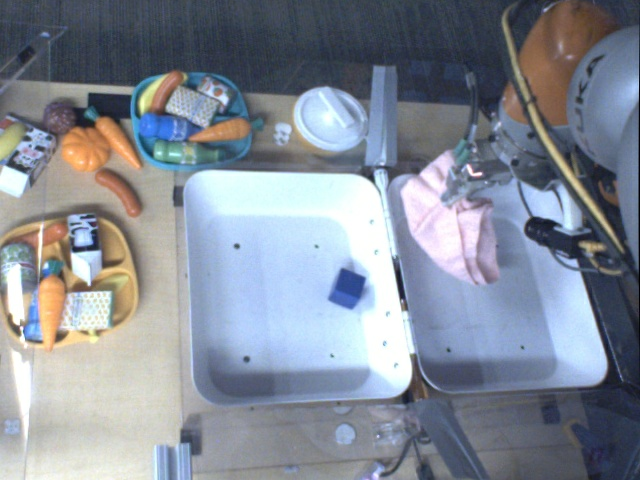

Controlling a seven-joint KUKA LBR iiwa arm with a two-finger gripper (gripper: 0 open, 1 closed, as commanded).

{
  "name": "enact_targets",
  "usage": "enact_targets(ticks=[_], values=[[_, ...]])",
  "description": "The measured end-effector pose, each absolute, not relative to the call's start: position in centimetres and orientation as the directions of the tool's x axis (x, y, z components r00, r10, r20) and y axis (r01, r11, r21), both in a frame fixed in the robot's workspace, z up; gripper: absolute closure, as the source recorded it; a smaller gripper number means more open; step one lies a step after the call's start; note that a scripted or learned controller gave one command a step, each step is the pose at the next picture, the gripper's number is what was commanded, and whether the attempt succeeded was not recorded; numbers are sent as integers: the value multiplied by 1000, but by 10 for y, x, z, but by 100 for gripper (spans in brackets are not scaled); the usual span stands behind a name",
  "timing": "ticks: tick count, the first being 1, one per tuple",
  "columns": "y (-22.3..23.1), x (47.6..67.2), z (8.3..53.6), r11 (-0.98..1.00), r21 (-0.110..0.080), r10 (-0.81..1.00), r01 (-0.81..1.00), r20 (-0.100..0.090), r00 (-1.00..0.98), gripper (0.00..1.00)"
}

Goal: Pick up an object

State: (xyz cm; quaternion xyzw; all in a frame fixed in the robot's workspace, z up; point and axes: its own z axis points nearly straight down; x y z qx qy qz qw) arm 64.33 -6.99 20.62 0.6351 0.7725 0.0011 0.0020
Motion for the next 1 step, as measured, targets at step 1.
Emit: enact_targets(ticks=[1], values=[[-69,648,184,141,1,990,990,-1,-141,100]])
